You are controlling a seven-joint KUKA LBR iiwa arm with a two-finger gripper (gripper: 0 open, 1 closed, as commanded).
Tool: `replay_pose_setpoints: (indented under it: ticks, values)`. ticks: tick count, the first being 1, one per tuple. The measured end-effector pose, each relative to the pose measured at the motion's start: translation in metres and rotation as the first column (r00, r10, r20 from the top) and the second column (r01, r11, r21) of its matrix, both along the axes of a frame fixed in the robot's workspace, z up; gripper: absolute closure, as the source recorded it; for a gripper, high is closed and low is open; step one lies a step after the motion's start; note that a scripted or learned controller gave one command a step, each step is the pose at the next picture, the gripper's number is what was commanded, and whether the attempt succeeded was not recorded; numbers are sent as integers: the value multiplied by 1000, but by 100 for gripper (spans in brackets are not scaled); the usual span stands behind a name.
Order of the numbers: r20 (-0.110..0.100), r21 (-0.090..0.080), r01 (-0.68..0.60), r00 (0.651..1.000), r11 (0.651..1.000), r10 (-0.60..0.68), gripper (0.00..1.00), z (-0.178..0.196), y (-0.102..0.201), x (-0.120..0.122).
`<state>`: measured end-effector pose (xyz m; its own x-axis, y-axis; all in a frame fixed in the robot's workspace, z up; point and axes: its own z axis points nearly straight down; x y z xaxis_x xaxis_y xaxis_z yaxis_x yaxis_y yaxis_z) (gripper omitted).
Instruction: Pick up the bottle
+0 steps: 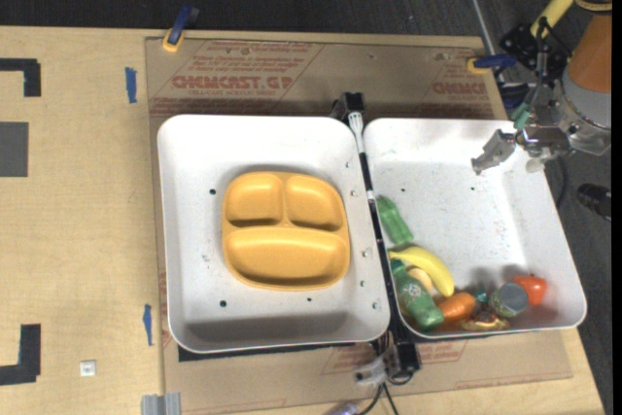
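Bottle (395, 221) seemingly in right bin (457, 190).

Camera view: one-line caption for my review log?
Gripper above right bin; green bottle among toys; yellow tray in left bin.

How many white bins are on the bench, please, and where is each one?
2. The left bin holds a yellow sectioned tray. The right bin has a heap of items along its near edge, including a banana; the heap may hide more things.
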<state>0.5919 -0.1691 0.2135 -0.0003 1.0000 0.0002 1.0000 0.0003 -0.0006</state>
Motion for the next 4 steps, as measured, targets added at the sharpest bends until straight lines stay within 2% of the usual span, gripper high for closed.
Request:
replay_pose_setpoints:
  ticks: [1, 2, 3, 4]
  values:
    - [-2, 1, 176, 984, 984, -176, 0, -60, 58, 16]
    - [-3, 0, 422, 906, 906, -422, 0, -29, 140, -6]
    - [-4, -1, 696, 718, 718, -696, 0, -29, 170, -43]
    - [-4, -2, 727, 686, 686, -727, 0, -29, 216, -86]
